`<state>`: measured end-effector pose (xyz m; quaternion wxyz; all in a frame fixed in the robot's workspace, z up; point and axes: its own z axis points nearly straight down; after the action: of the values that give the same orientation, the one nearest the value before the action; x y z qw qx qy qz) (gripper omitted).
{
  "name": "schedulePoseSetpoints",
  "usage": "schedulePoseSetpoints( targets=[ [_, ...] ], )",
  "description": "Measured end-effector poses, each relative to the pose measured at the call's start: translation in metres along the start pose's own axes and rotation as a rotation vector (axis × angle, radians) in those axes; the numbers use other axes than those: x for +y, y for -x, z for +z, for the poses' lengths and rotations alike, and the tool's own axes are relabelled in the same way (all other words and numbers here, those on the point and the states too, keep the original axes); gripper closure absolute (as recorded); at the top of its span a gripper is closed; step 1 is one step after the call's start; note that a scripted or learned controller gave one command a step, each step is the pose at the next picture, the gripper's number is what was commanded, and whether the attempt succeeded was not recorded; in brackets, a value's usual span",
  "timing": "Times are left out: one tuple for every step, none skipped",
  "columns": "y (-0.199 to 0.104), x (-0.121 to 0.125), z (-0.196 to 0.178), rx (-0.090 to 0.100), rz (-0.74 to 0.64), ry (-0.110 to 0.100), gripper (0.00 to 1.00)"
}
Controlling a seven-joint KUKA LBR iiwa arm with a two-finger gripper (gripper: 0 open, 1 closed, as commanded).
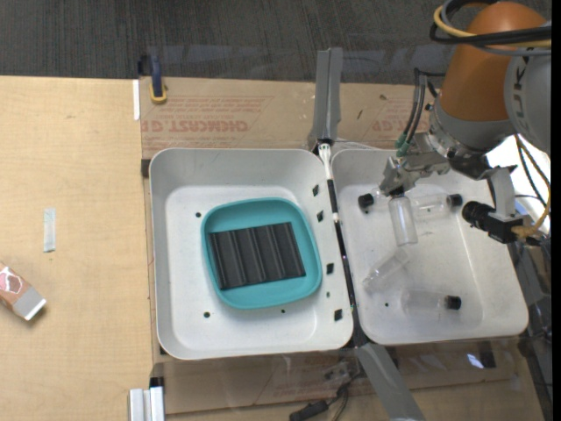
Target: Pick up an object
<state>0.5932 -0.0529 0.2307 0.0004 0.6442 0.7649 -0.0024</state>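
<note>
- Here the gripper (396, 182) hangs low over the right bin's (491, 323) far-left corner; its grip cannot be told.
- Clear plastic tubes (401, 222) lie scattered beneath it.
- The left bin (175, 323) holds a teal tray (260, 253).

"CHEMCAST" (upside down) on cardboard sheet (210, 117)

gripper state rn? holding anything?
Gripper: over the right bin, low by a clear tube; open or closed cannot be told, and no object visibly held.
</note>
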Motion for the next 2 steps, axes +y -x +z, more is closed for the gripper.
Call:
schedulePoseSetpoints(
  targets=[
    [0.0004,0.0002,-0.0078,-0.002,-0.002,-0.002,1.00],
    [0.0007,0.0004,-0.0155,-0.004,-0.004,-0.004,1.00]
  ],
)
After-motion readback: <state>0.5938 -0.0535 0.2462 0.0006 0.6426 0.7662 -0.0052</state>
